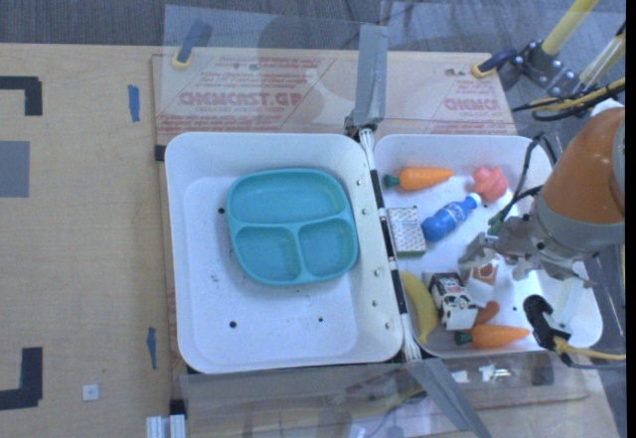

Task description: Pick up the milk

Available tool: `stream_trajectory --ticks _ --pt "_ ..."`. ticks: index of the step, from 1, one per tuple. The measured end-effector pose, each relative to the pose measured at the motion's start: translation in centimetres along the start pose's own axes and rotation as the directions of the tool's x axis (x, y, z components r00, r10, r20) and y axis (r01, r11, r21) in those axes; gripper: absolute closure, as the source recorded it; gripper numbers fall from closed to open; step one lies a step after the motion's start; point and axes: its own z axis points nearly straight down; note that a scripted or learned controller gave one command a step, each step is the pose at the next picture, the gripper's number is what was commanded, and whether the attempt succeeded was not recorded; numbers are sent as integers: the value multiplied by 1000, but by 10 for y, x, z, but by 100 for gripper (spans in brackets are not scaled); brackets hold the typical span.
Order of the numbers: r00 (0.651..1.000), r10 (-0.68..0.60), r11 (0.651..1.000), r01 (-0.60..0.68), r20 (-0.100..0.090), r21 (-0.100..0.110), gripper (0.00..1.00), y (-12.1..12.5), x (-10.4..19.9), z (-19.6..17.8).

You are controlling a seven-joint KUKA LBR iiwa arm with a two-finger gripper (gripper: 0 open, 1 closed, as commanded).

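Wooden benchtop [79, 257] with blue tape marks carries two shallow white bins side by side, and clear plastic sheeting printed in red lies behind them. Taking the teal divided plate [291, 225] as the landmark: it sits alone in the left bin [199, 327], and everything else lies to its right, past the ridge where the two bins meet. Just across that ridge in the right bin [586, 327] is a small checkered packet [405, 229], with a blue bottle [450, 217] beyond it and a carrot [421, 178] up and to the right of the plate. A pink toy [489, 182] lies farther right again. Down and to the right of the plate a banana [417, 302] lies along the ridge, and beside it is the milk [456, 308], a small white carton with black cow patches, lying among a dark little box [444, 284] and a second carrot [499, 335]. The gripper [484, 270] hangs just above and right of the milk, over a small orange-and-white item; whether its jaws are apart or closed cannot be told from this angle. The arm's orange band [591, 188] shows far right of the plate.
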Motion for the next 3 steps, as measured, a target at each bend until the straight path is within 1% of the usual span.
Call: stream_trajectory --ticks 1,2,3 --pt "999 -54 999 54 4 -11 0 10 48 13" --pt "999 -46 999 46 3 -13 100 11 45 4" --pt "998 66 998 -66 1 2 100 20 130 -81"
